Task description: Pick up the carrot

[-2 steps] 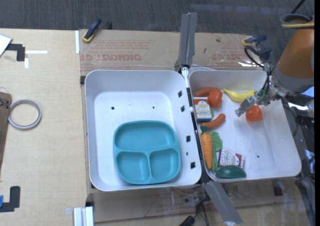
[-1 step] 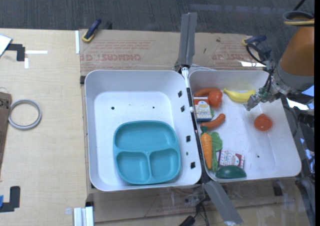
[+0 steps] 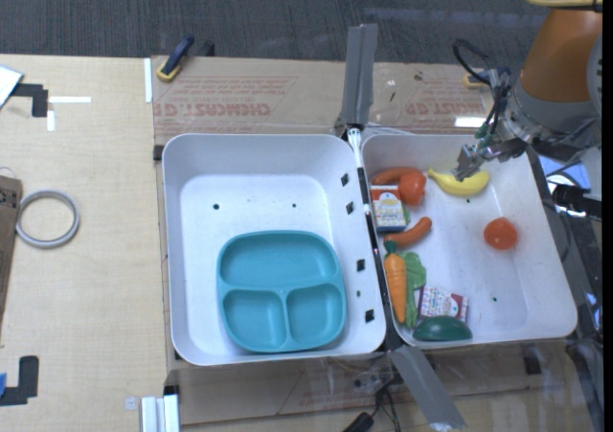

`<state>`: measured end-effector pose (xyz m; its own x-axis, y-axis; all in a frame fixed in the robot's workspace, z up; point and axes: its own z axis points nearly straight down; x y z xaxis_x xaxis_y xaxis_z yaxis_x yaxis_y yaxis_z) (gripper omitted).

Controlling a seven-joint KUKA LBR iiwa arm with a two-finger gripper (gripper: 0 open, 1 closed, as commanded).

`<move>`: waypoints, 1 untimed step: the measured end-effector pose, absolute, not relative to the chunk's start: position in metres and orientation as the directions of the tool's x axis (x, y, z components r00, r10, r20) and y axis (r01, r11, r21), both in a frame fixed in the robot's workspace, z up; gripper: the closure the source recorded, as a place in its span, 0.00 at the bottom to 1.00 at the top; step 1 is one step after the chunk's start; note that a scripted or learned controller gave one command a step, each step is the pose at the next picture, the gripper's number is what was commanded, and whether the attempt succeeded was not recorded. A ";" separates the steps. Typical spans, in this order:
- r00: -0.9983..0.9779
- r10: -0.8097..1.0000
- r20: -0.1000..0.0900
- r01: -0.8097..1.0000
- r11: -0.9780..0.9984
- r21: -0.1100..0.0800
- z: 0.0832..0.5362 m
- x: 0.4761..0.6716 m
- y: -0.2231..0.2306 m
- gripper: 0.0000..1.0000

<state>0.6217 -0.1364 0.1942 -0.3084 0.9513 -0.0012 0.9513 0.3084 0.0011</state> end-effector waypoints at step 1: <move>-0.572 0.820 -0.001 0.820 0.572 0.000 0.132 0.584 -0.132 1.00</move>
